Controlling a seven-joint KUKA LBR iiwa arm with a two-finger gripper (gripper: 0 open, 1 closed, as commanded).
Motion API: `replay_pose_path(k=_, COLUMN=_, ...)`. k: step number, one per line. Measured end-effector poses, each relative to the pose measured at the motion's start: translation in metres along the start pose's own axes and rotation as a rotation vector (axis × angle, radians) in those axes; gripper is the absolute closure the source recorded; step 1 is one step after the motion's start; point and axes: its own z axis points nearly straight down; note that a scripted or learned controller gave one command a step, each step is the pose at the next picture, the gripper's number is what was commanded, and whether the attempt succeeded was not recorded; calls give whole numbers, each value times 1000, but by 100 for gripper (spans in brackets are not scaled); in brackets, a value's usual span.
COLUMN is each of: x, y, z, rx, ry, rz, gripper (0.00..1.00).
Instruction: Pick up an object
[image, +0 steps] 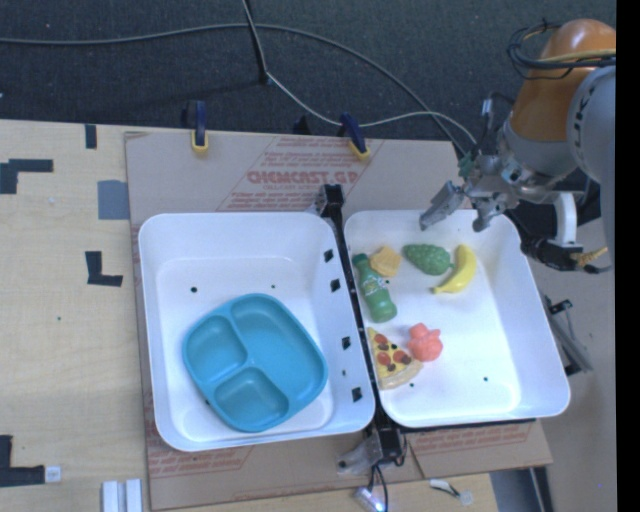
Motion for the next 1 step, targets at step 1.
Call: replay_pose_path(k=1, x=-68, y=13, z=6, rx=2, ry=0, rz=28, gripper=0)
